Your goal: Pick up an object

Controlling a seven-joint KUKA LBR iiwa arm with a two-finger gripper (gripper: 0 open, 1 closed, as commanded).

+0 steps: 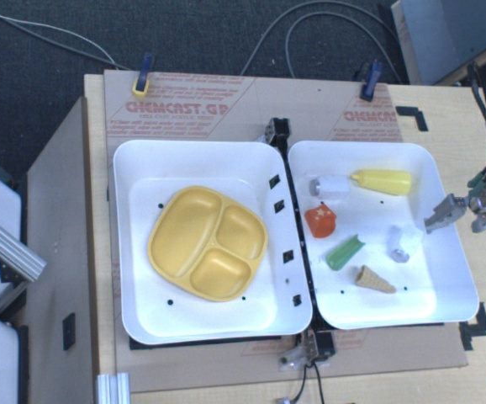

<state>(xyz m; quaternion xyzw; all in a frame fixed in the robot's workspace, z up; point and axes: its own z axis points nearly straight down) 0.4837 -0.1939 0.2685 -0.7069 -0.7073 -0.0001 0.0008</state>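
The right bin (445,305) holds several small objects: a yellow bottle-like toy (382,181), a white piece (330,187) next to it, a red pepper-like toy (320,220), a green piece (344,252), a tan cone (374,280) and a small clear-white object (401,245). My gripper (460,211) is at the bin's right rim, just right of the small white object and apart from it. I see nothing between its fingers.
The left bin (134,251) holds a yellow divided tray (208,241). A black divider with clips (287,217) runs between the bins. Cables loop behind the bench at the top, and blue clamps (144,64) hold the cardboard base.
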